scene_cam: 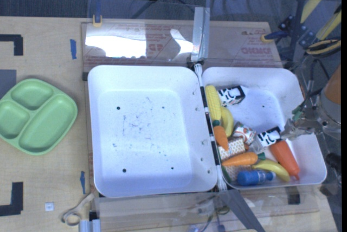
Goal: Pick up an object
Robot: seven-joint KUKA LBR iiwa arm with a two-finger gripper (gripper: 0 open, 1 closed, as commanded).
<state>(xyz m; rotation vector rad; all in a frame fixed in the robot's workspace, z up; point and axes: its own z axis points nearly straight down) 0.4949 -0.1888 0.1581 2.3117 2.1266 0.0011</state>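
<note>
The right bin [271, 103] holds a pile of toy food along its left and front sides. In the pile are a yellow corn cob [212, 102], a black-and-white packet [232, 94], a small banana [227, 120], two carrots [239, 159] [284, 156], a blue bottle [254, 176] and a second black-and-white piece [268, 136]. My gripper [299, 124] hangs over the bin's right side. It is just right of the second black-and-white piece and above the larger carrot. I see nothing held in it.
The left bin [143, 128] lies beside the right one, with a ridge between them. A green divided plate [35, 115] rests on the bench at far left. Clear plastic panels [162, 36] stand behind both bins. Cables and stands crowd the right edge.
</note>
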